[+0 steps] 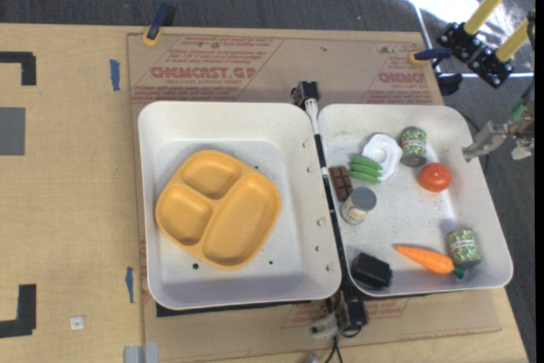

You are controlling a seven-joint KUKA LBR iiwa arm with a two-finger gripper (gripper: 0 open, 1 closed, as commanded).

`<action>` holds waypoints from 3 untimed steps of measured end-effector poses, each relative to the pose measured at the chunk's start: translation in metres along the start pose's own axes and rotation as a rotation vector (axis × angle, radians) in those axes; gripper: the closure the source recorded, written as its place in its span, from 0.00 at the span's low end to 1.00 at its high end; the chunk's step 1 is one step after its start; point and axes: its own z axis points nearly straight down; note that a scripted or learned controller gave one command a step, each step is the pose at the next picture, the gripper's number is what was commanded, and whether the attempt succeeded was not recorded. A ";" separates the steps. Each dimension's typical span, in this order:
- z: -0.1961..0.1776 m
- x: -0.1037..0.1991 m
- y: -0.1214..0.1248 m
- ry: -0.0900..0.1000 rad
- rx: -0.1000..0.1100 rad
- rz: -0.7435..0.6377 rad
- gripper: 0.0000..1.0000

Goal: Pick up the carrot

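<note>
Two shallow white plastic bins sit side by side on a tan cardboard sheet covering the tabletop. The left bin holds a yellow three-section plastic plate. The right bin holds a scatter of small toys.

The orange toy carrot with a green tip lies near the front right corner of the right bin. Its long axis runs roughly left to right, tilted a little, with the pointed end toward the bin's middle and the green end touching a small green-labelled can just beside it. A black block lies to its left, apart from it.

The hand is at the right edge of the scene, just outside the right bin's far right rim. It is small and partly cut off, and I cannot tell how it is set. From there the carrot lies toward the front of the bin and slightly inward, with a round red tomato-like ball between the two.

Further back in that bin are a second green-labelled can, a green pea pod on a white piece, a brown chocolate-like bar, and a grey-topped lid or jar.

Red print on the cardboard reads "CHEMCAST", with smaller lines too blurred to read.
</note>
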 end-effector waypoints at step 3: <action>0.028 0.092 -0.064 0.001 0.001 0.274 1.00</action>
